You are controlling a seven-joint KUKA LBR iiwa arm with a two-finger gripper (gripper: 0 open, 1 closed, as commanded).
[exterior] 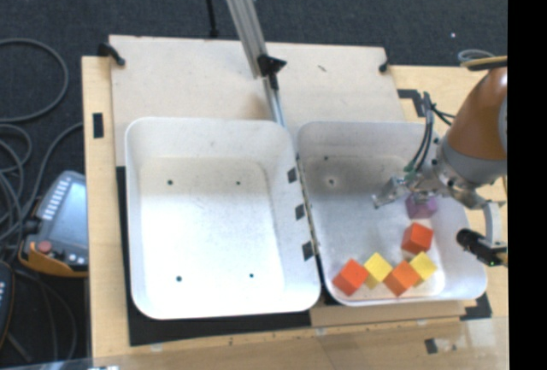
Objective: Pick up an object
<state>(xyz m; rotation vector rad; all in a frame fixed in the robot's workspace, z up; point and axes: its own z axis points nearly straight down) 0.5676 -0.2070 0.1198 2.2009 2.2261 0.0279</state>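
My gripper (417, 191) hangs over the right bin (342, 146), near its right wall, below the grey wrist and orange band. A pale purple object (421, 207) lies right under the gripper, partly hidden by it; I cannot tell whether they touch. Just in front of it sits a red-orange cube (417, 237). Along the bin's front edge lie an orange block (350, 276), a yellow block (377, 266), another orange block (402, 278) and a yellow block (424, 266).
The left bin (214, 214) stands beside the right one, sharing a raised divider. A slanted metal pole (248, 18) rises behind the bins. Cables and a hand-held pendant (60, 219) lie off the bench's left side.
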